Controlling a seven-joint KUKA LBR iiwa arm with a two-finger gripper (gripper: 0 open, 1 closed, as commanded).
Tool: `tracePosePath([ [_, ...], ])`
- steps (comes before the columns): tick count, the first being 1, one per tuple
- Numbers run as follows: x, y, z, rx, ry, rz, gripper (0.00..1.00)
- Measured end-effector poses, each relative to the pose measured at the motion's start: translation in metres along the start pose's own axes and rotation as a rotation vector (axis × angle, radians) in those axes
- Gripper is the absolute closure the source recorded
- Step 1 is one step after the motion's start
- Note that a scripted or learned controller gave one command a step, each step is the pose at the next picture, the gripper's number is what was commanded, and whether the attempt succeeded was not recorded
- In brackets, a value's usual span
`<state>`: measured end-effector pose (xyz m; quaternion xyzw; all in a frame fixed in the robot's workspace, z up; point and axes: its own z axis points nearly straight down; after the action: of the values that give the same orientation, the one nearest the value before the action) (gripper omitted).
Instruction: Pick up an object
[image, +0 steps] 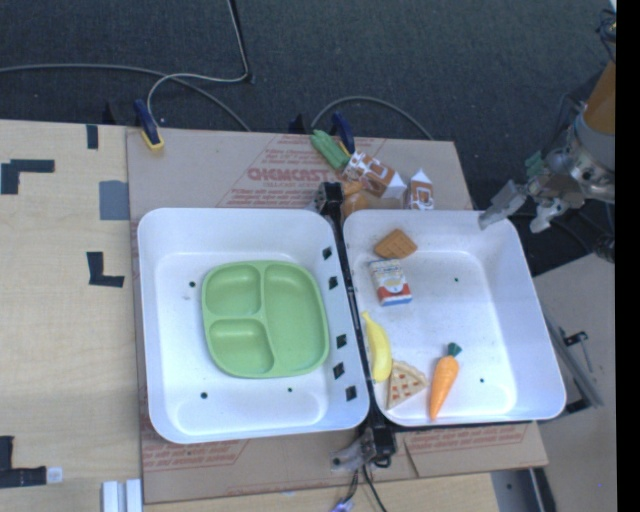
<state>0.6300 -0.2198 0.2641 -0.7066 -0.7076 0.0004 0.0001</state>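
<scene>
Orange and upright-tipped, a toy carrot (443, 385) lies near the front of the right bin (520, 330), with a waffle wedge (405, 384) and a banana (378, 347) just beside it; further back sit a small carton (391, 282) and a cracker (396, 244). A green divided plate (266, 319) fills the left bin (170, 300). Beyond the right bin's far corner hangs the gripper (520, 208) — fingers spread, holding nothing. The approach has barely begun, it appears — next the arm must swing in over one object and descend.
</scene>
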Motion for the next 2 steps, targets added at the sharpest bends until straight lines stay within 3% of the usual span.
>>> tracePosePath([
  [1,0.037,-0.001,0.063,0.001,0.001,0.0,0.0],
  [2,0.091,0.014,0.123,0.002,0.002,0.0,0.0],
])
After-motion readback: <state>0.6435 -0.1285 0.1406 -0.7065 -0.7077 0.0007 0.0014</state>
